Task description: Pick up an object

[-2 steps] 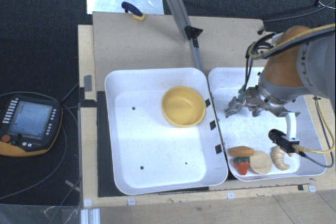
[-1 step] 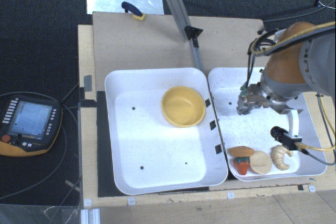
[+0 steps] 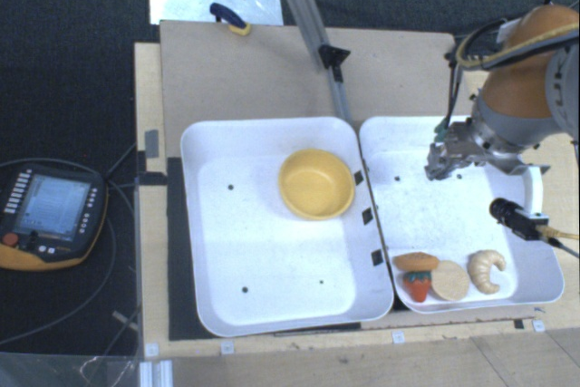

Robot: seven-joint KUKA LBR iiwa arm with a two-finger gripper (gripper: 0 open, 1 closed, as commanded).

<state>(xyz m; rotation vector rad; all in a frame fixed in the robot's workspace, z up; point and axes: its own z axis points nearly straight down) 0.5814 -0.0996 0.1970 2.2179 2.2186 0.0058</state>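
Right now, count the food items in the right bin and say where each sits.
3, all along the near edge: an orange-and-red piece leftmost, a round biscuit in the middle, a croissant rightmost. The arm could hide others.

No word, number or brand can be read anywhere in this view. The handheld control pendant [image 3: 47, 215] on the floor at the left has a lit screen, but whatever stands on it is too small and blurred to make out. The 2 white bins [image 3: 208, 285] carry small dark dots only, not characters, and the bench shows no label.
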